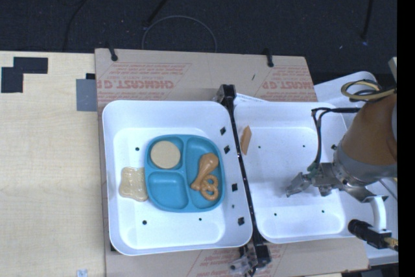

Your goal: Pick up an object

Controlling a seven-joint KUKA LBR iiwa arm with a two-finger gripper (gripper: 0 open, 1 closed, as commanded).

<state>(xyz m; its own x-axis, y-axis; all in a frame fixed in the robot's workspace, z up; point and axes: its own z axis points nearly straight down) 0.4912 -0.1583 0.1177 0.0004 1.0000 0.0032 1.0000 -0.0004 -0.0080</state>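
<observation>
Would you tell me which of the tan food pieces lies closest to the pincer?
The small tan block in the right bin, against the divider; the others sit in or beside the blue tray in the left bin.

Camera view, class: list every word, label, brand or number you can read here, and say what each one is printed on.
"CHEMCAST" reads, uncertainly, in red print upside down on the cardboard sheet behind the left bin.
A second red print of the same kind sits on the cardboard behind the right bin; "G.P" shows, the rest is too blurred.
Red print on the cardboard at the front edge is too small to read.
The blue tray carries no text.
</observation>
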